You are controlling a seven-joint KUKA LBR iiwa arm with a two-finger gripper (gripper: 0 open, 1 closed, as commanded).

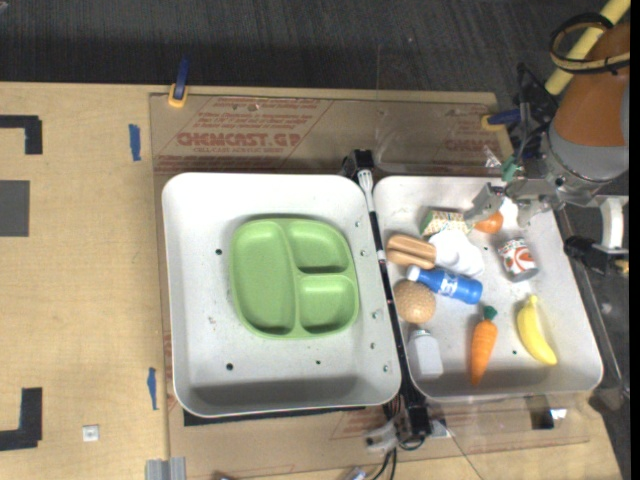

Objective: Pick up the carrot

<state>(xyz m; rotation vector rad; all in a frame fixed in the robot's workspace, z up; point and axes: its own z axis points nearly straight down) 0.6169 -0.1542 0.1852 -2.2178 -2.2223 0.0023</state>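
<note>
Lying near the right bin's front, tapered orange carrot with green top sits between curved yellow banana and clear bottle. Gripper hovers at back; finger state can't tell.

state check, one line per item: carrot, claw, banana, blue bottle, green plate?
carrot: lying in the right bin, not held, apart from the claw
claw: over the right bin's upper part, near a small orange item
banana: lying flat, right of the carrot
blue bottle: on its side
green plate: right way up in the left bin
</note>
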